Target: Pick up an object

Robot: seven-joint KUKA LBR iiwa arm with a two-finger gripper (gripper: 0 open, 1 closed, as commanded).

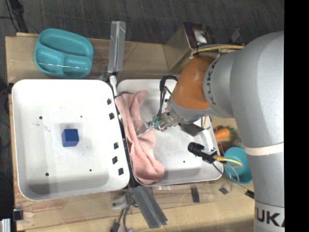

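A: Where is the pink cloth point(141, 138)?

B: In the right bin point(193, 170), crumpled in a long heap against that bin's left wall, running from near its far left corner down to its near left corner, where the end bulges up against the rim.

A: And the gripper point(153, 125)?

B: Down in the same bin, at the cloth's right edge about halfway along it. It is small and partly lost against the fabric, so I cannot tell whether it is parted or pinched together, nor whether any cloth is caught in it.

A: What carries it?

B: The grey arm point(251, 95) with its orange band point(192, 86), reaching over the right bin's far right corner.

A: Anything else?

B: A blue cube point(70, 137) sits in the left bin point(29, 100), left of its centre, well apart from the cloth. A teal tray point(63, 52) lies on the bench beyond that bin's far left corner. Just outside the right bin's right wall there is a teal cup point(239, 161) and something orange point(222, 133).
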